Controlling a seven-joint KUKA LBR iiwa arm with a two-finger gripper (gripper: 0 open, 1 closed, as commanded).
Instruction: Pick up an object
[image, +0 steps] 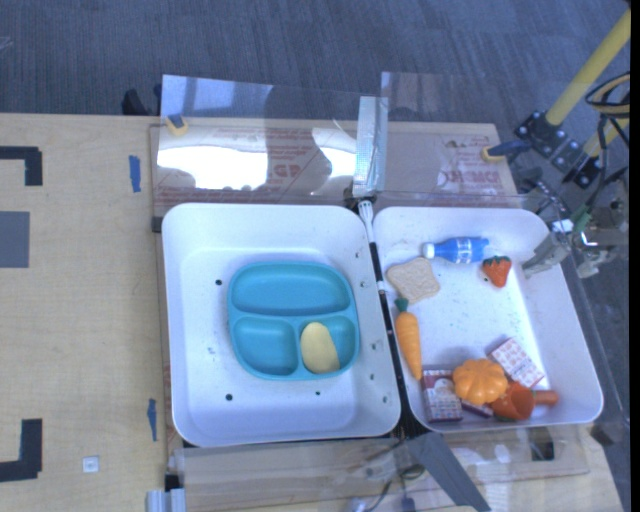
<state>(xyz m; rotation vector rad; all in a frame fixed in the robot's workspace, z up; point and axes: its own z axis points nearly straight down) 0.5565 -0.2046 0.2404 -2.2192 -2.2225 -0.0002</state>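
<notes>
The right bin (575, 330) holds a blue bottle (455, 249) lying near its far wall and a red strawberry-like piece (496, 269) beside it. It also holds a tan bread slice (413, 280) and an orange carrot (408, 342) along the left wall. At the near side sit an orange pumpkin (480, 380), a red piece (515, 402) and two small patterned boxes (517, 362) (441, 395). My gripper (560, 245) appears as grey metal parts with cables at this bin's far right rim, above and apart from all the objects.
The left bin (190, 330) bears a teal divided plate (285, 290) with a yellow oval object (319, 347) in its near right compartment. A clear panel (260, 140) stands behind the bins. A yellow pole (595, 60) with a black clamp rises at the top right.
</notes>
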